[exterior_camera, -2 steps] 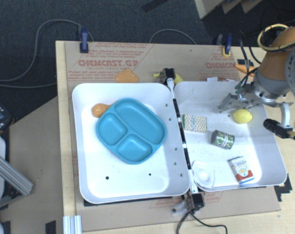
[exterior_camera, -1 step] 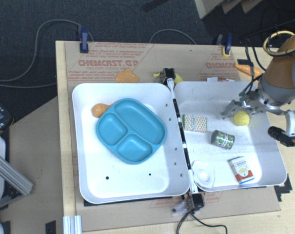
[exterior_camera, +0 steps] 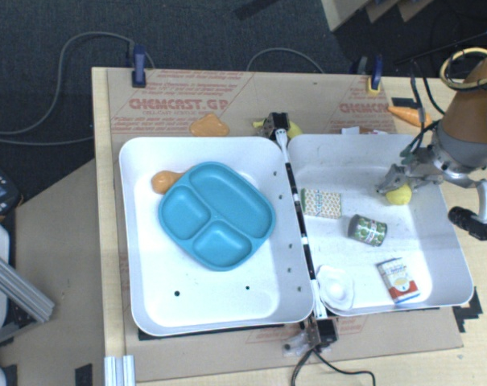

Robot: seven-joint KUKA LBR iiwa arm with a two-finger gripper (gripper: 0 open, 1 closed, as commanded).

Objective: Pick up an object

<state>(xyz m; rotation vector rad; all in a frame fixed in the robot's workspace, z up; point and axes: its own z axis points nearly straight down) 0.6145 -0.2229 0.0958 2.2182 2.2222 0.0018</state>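
The right bin (exterior_camera: 436,215) holds a small yellow fruit (exterior_camera: 400,195), a green can (exterior_camera: 367,230) lying on its side, a patterned packet (exterior_camera: 321,203), a red and white carton (exterior_camera: 399,281) and a white cup (exterior_camera: 336,288). My gripper (exterior_camera: 398,181) reaches in from the right and sits low over the far part of this bin, right at the yellow fruit and partly covering its top. The grey wrist and orange band (exterior_camera: 468,115) rise behind it. The can lies a short way in front and to the left of the gripper.
The left bin (exterior_camera: 146,240) carries a blue divided plate (exterior_camera: 216,214) with an orange object (exterior_camera: 164,181) at its far left edge. An orange piece (exterior_camera: 208,125), a carrot-like piece (exterior_camera: 404,115) and a yellow-black object (exterior_camera: 275,124) lie on the board behind the bins.
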